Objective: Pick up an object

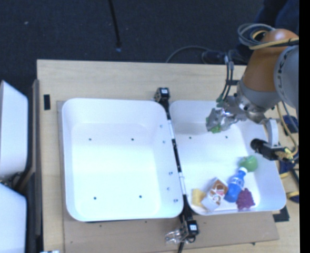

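Camera view. The worktop (49, 78) carries two white bins. The left bin (118, 157) lies at frame centre-left; the right bin (207, 152) holds a cluster of small items in its lower right corner. The arm (265, 73) enters from the upper right, and the end effector (218, 121) sits over the upper part of the right bin. A small green piece shows at its tip, but whether it is pinched there cannot be told, nor how the end effector is set.

Candidate items, all well apart from the end effector: a blue bottle (235, 186), a purple grape cluster (245, 199) just beside it, a printed carton (215, 193), a yellow piece (198, 196) and a green round item (249, 163) near the right wall.

Handling judgement: all appear light toys. The bottle looks stiff and smooth, likely slippery; take it across the body. The grapes look knobbly, offering better purchase. The crowding raises the risk of nudging neighbours.
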